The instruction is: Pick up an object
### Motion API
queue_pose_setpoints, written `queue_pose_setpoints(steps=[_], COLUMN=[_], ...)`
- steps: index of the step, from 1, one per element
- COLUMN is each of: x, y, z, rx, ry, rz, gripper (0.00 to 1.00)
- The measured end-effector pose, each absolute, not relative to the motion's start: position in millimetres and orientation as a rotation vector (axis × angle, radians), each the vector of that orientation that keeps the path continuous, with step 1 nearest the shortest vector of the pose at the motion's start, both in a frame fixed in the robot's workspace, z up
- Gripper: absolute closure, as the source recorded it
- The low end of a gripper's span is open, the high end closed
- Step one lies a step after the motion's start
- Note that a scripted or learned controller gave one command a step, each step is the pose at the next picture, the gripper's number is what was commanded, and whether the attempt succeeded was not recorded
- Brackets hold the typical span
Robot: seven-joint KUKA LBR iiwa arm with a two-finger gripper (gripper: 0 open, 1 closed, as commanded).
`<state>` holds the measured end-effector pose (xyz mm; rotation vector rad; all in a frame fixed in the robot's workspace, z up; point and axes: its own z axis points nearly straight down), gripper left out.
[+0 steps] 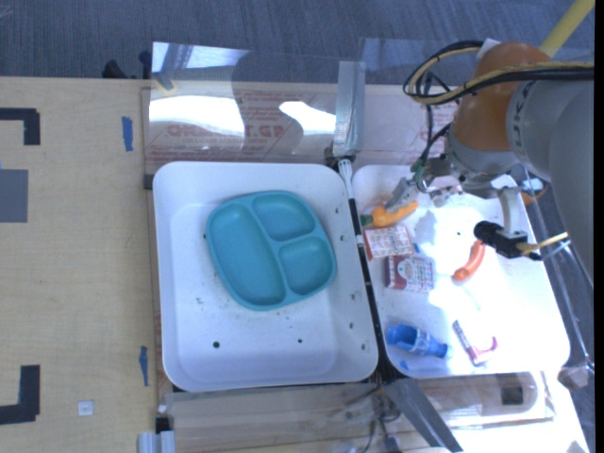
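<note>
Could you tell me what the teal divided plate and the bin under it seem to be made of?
The teal divided plate looks like moulded plastic with a matte finish: uniform colour, rounded compartment edges, soft highlights. The left bin also looks like plastic, white and smooth with a faint sheen, though painted metal cannot be ruled out.

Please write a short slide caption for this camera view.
Arm reaches over the right bin of small items; a blue divided plate lies in the left bin.

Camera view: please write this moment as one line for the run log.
arm: over right bin far end | gripper: near orange piece | hold: none seen | left bin: teal plate
</note>
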<state>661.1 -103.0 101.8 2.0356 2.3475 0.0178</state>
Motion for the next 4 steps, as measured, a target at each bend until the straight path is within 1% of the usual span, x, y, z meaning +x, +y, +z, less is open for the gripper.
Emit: queue_pose_setpoints(steps=[1, 2, 3, 4], x=[622.2, 577.5, 633.4, 583.7], y=[-104.0, -100.0, -108.1, -97.8], z=[97.8, 95.2, 86.7, 87.9], rx=[1.986, 1.865, 2.079, 2.028], ry=[2.401, 2.500, 2.350, 2.392], rz=[0.009, 0.022, 0.004, 0.002], gripper=[0.00, 0.00, 0.00, 0.00])
